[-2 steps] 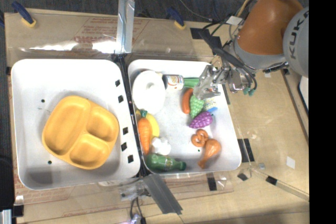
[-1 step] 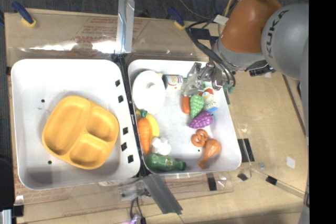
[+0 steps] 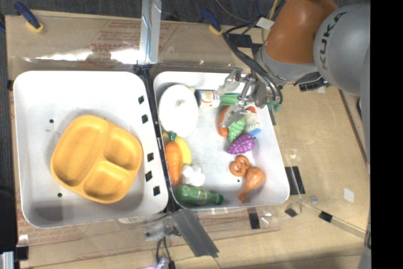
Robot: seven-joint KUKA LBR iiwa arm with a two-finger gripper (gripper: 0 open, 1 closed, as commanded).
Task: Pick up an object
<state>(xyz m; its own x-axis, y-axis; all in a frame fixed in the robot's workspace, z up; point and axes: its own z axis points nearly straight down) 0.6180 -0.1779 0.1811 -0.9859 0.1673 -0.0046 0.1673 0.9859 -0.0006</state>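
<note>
The green toy vegetable lies in the right bin, toward its two o'clock corner, just under the gripper; whether the jaws are open or closed, I cannot tell. Just at six o'clock of it are purple grapes, then a pretzel and a chicken drumstick. In the left bin sits a yellow divided plate.

Bright, even light; soft focus.

Both white bins look like smooth matt plastic, the yellow divided tray is glossy plastic, the toy foods such as the carrot look plastic, and the desk appears pale wood.
</note>
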